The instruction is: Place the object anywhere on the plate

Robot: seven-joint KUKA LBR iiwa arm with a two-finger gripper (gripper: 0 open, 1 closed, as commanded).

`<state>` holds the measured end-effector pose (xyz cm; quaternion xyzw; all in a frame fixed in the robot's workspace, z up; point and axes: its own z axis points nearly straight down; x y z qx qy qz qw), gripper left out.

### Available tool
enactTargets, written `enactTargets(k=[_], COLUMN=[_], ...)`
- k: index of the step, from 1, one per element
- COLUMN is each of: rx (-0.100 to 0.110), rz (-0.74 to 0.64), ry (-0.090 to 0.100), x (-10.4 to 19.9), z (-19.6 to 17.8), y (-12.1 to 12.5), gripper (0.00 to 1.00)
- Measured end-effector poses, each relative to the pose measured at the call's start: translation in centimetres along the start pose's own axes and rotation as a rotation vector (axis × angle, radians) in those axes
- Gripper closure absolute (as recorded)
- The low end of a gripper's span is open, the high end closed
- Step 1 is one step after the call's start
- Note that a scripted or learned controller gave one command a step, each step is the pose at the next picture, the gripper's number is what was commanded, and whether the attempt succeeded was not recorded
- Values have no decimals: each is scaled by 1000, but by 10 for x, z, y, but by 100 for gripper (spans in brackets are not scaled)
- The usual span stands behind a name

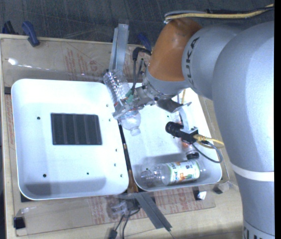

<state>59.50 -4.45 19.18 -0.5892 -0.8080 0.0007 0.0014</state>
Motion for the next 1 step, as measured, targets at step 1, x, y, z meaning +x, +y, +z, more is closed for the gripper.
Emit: enactTargets(k=[1], rx=[2], rz=[-69], ry=[0], x=[92], z=[2], y=[7], gripper=[100])
